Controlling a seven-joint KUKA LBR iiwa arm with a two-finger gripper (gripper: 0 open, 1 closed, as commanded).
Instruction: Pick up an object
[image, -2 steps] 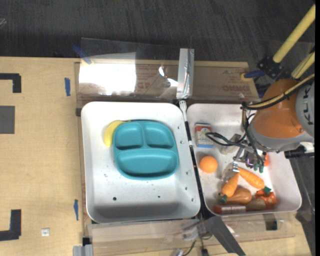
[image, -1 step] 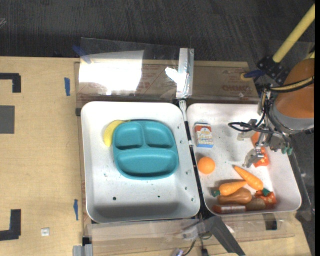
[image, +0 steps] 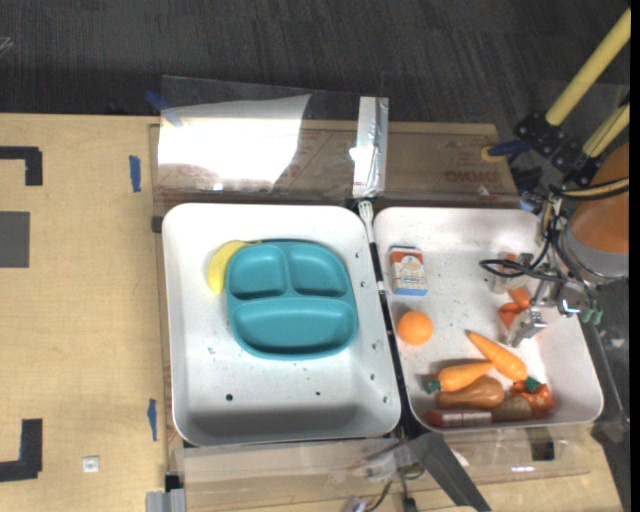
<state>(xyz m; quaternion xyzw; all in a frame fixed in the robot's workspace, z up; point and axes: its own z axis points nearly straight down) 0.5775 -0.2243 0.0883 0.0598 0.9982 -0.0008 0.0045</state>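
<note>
The arm (image: 598, 225) is reaching in from the right over the right bin (image: 455, 225), its gripper (image: 530, 318) pointing down just right of the ball (image: 414, 327); whether it is open, I cannot tell. Carrots (image: 497, 357) are lying below the ball, a small carton (image: 407, 270) above it. The teal tray (image: 291, 297) is sitting left of the ball, in the left bin (image: 190, 300).
</note>
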